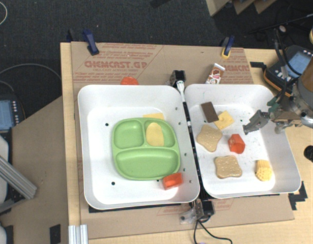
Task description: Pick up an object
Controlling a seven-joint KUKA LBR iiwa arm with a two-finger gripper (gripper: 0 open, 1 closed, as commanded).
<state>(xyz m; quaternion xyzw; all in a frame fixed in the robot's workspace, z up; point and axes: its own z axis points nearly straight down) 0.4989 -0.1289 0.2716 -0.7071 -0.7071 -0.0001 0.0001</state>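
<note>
The arm enters from the right edge, and the claw [259, 121] hangs over the right bin [284, 184], near its right wall in the upper half. The grey fingers [256, 120] point left toward the middle of the bin. Nothing is seen between them; from this slanted view I cannot tell whether the claw is open or closed.

Right bin contents:
- brown bar [209, 112], upper centre, tilted, its lower end just beside a yellow block [225, 120].
- tan bread slice [209, 137] below the bar, left of centre.
- small red piece [237, 144], centre, below and left of the claw, apart from it.
- second bread slice [228, 167], lower centre.
- yellow corn cob [263, 170], lower right, near the bin's front corner.

All of these lie flat on the bin floor, none of them lifted.

Left bin [90, 136] contents:
- green divided plate [145, 159], centred. A pale yellow piece [154, 134] lies in its upper right compartment.
- another pale yellow piece [154, 116] just behind the plate's far rim, touching or nearly so.
- orange block [172, 180] at the plate's front right corner, against the rim.

On the tabletop [69, 197] behind the bins: a small carton [215, 73] near the right bin's far edge, and an orange disc [129, 81] at the left bin's far edge. Blue clamps [90, 41] hold the board at the back.
</note>
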